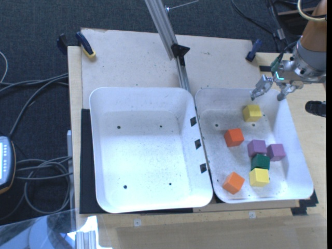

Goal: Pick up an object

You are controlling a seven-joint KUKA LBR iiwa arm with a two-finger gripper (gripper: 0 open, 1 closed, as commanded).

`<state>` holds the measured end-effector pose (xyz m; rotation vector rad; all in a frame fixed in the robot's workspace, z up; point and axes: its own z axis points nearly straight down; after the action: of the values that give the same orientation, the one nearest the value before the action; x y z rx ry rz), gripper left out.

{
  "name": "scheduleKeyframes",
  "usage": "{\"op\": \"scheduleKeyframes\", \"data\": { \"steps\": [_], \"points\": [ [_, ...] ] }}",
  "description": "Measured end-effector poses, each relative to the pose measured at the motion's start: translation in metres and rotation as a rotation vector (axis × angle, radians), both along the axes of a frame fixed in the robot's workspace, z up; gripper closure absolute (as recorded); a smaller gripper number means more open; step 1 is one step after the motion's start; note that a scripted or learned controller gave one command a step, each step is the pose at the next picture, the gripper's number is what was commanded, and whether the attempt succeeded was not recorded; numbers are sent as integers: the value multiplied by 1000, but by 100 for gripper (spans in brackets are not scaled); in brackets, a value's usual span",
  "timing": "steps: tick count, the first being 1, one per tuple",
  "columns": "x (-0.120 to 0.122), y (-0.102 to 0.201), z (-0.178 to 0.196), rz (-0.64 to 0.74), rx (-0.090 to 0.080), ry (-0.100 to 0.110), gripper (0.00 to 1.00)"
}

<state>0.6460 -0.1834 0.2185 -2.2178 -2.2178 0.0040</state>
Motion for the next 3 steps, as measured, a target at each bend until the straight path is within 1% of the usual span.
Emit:
{"op": "scheduleKeyframes", "data": {
  "steps": [1,2,3],
  "points": [
    [1,0,4,2,-2,-5,0],
    [-5,-3,-58,0,0,1,0],
    [0,6,-107,2,-1,-1,0]
  ]
}}
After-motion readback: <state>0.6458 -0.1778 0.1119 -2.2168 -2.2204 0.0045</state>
